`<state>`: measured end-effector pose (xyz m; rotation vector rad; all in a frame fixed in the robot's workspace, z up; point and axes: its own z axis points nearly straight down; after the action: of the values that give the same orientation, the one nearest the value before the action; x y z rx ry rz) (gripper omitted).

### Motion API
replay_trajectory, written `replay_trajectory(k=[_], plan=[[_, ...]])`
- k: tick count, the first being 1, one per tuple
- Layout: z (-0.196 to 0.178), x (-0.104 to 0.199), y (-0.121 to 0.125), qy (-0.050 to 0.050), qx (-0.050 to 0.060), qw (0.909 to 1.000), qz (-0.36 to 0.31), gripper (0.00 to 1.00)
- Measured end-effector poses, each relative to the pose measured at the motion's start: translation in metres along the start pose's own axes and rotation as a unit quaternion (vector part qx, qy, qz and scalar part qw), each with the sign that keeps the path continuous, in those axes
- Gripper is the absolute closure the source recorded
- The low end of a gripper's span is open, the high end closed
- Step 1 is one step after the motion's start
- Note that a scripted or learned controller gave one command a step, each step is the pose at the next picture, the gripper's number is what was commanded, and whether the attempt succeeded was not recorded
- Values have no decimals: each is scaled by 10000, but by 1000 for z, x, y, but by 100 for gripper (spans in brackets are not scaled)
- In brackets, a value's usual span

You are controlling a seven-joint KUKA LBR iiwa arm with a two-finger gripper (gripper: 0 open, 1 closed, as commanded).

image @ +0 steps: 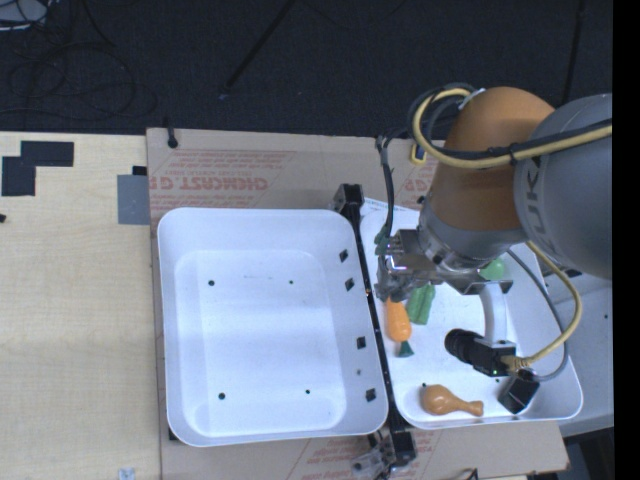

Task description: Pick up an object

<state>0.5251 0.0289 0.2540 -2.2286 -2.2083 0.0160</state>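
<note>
My gripper (399,286) reaches down into the right bin (560,400), near its left wall. Just below it lies an orange toy carrot (398,321) with a green tip. A green piece (420,304) sits beside the carrot, partly under the gripper. I cannot see whether the gripper touches either one. A tan drumstick-shaped toy (447,400) lies near the bin's front edge. Another green bit (493,269) peeks out from behind the wrist.
The left bin (180,268) stands right beside the right one, with a black divider strip (366,298) between them. Both bins rest on a cardboard sheet (250,168) on the wooden bench. The arm covers much of the right bin's back half.
</note>
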Motion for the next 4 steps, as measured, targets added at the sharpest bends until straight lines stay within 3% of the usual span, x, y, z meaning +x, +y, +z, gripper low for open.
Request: replay_trajectory(k=[1,2,3,4], plan=[[-3,5,1,18,-28,10000,-44,0],[61,23,-53,24,25,10000,-36,0],[68,30,-50,22,-15,10000,-43,0],[-103,21,-48,34,-125,9999,-49,0]])
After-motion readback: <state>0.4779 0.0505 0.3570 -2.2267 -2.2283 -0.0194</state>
